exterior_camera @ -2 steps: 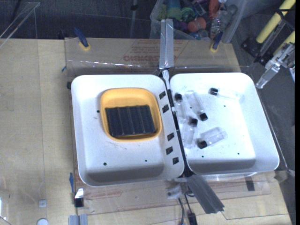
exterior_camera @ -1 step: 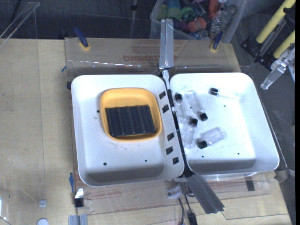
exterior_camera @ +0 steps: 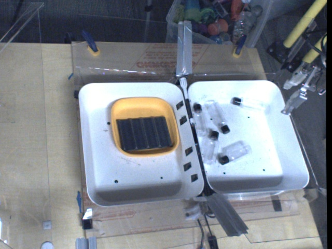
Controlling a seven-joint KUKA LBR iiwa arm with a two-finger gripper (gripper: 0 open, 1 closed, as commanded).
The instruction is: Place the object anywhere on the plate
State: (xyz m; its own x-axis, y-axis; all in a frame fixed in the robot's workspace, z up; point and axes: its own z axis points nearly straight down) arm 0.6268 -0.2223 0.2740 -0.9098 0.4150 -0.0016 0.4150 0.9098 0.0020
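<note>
A yellow plate [exterior_camera: 120, 109] lies in the left white bin [exterior_camera: 93, 154]. On the plate rests a flat black ridged rectangle [exterior_camera: 144, 134], covering most of its middle. The right white bin [exterior_camera: 270, 165] holds several small clear bottles with black caps, among them one [exterior_camera: 234, 151] near the front, one [exterior_camera: 245, 103] at the back and one [exterior_camera: 220, 122] in the middle. My gripper [exterior_camera: 300, 93] hangs at the far right, above and just outside the right bin's outer rim, away from the bottles and with nothing seen in it.
A raised divider [exterior_camera: 188, 139] with black marks separates the two bins. Behind them stand a clear box of colourful toys [exterior_camera: 218, 7] and two blue clamps [exterior_camera: 92, 46] [exterior_camera: 239, 44]. A yellow tube [exterior_camera: 308, 15] slants at the upper right beside the arm.
</note>
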